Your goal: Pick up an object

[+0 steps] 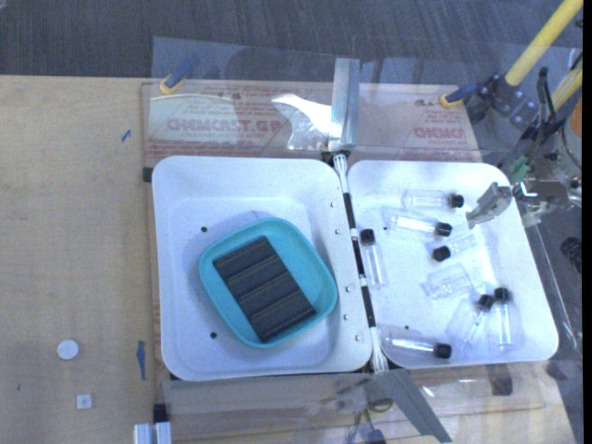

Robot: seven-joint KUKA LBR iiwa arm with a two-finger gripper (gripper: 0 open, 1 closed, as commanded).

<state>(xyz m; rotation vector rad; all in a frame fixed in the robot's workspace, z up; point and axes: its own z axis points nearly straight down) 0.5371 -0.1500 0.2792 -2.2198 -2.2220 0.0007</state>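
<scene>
Several clear vials point(412, 222) with black caps lie scattered on the floor of the right bin point(536, 276), all of them lying flat and none lifted. The pincer point(487, 204) hangs over the far right part of that bin, and nothing can be seen gripped in it; whether it is apart or together cannot be told from this angle. The nearest vial point(427, 197) lies just to its left in the camera view, black cap pointing toward the pincer. Below and left of the pincer lie two more, one of them short with its cap at the left end. Further toward the near rim, below the pincer, a pair of vials point(502, 320) lies almost side by side, caps pointing away from the viewer. One long vial point(371, 259) lies well left of the pincer, along the bin's left wall, and another point(412, 344) lies by the near rim.

Beyond that wall, the left bin point(176, 248) holds a teal tray point(319, 280), slightly turned, with a dark ridged block point(264, 287) lying in it. Both bins stand on the wooden table point(74, 202). Behind them, farther from the viewer than the pincer, a clear sheet point(222, 123) with reddish lettering stands along the back. A yellow pole point(550, 28) slants above the pincer at the upper right. Far to the left, a small white disc point(67, 349) lies on the table.
</scene>
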